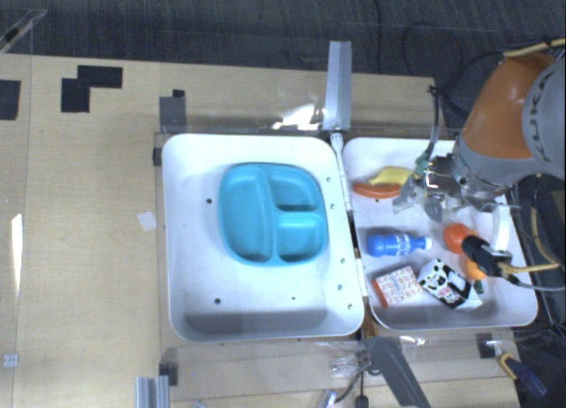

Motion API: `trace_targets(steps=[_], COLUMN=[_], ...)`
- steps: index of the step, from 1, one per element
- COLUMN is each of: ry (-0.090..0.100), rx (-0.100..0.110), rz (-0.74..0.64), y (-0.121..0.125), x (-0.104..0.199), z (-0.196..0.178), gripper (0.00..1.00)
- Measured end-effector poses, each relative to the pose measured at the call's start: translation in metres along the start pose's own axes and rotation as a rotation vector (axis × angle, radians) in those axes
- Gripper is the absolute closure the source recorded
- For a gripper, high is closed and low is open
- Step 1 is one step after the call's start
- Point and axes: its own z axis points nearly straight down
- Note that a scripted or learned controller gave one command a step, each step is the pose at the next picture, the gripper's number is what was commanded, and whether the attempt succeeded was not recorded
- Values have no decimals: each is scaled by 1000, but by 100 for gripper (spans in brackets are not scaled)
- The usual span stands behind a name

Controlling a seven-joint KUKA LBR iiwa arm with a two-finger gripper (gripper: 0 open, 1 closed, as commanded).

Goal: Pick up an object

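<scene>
The blue bottle lies on its side near the middle of the right bin, and everything else here is placed from it. The tool hangs just beyond the bottle, toward the far wall of that bin and a little to the view's right, low over the bin floor. I cannot tell whether it is open or closed. The grey arm, with its orange band, stands further to the right of the bottle and beyond it, joined to the tool. On the far side of the bottle 2 curved things lie close together: a yellow piece and, nearer the bottle, an orange-red piece. Both are just to the left of the tool. An orange round thing sits just to the right of the bottle. On the near side of the bottle lies a red-and-white box. A black-and-white pack lies nearer than the bottle and to its right, beside that box, the 2 touching or nearly so. Well to the left of the bottle, across the walls where the 2 bins meet, the left bin holds 1 blue plate with 3 compartments, lying flat near its middle. Both bins rest on the pale bench.
</scene>
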Motion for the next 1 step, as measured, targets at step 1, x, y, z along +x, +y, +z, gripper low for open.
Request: trace_targets(steps=[1], ry=[0], rx=[-5], rz=[-118], y=[34], x=[14], z=[-10], gripper=[0])
